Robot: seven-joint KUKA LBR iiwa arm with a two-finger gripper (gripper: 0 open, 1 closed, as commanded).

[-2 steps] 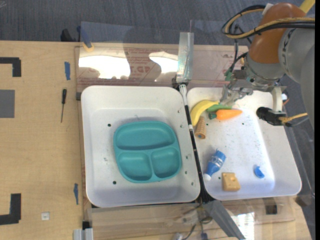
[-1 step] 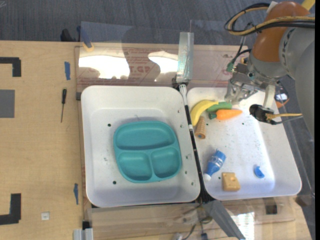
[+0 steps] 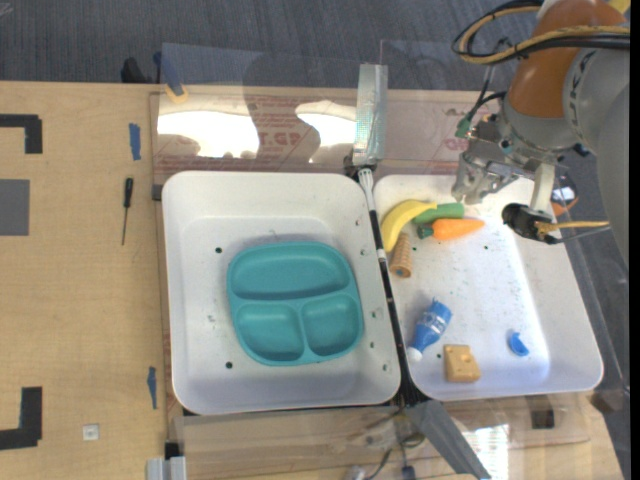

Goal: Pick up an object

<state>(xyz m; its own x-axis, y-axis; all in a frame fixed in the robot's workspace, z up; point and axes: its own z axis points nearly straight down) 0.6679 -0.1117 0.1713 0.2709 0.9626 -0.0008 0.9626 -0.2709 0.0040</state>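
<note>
**Two bins, one crowded corner**

Two shallow white bins sit side by side on the wooden desk [image 3: 70, 298]. The left bin [image 3: 190, 208] carries a teal three-compartment plastic tray [image 3: 294, 302]. The right bin [image 3: 560, 338] holds the loose pickings: a yellow toy banana [image 3: 400, 218] touching an orange toy carrot with green top [image 3: 455, 228], a blue tube [image 3: 430, 326] and a tan block [image 3: 461, 364]. The jaws [image 3: 470, 190] hang just above the carrot's far side, likely lining up a grab; whether they are parted I cannot tell.
</note>
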